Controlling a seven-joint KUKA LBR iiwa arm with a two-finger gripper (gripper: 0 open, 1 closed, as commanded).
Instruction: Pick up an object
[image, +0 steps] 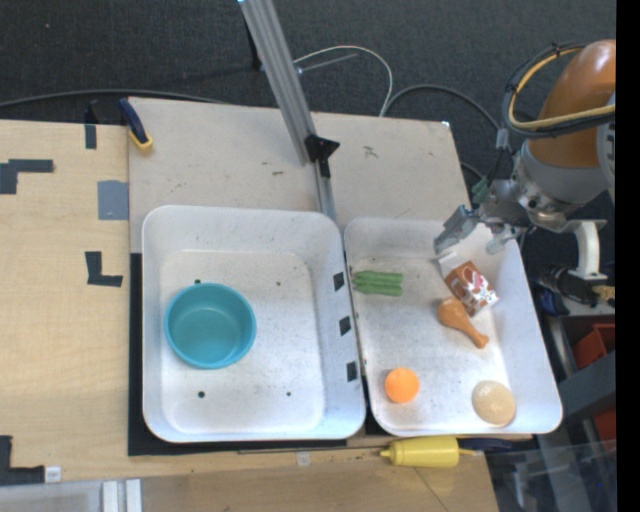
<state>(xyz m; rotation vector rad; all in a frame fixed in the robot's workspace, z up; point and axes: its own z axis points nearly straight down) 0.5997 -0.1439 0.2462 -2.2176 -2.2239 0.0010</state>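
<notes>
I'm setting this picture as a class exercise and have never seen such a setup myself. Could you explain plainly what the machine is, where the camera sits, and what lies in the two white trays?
One camera looks down at a slant on a bench. The machine is a grey robot arm with an orange band, reaching in from the right; its two-finger gripper hangs over the right shallow white bin, above a red-and-white packet. That bin also has a green bean-like bundle, an orange drumstick-shaped toy, a small orange ball and a pale round ball. The left white bin has a round blue bowl. A yellow bottle lies on the bench edge.
</notes>
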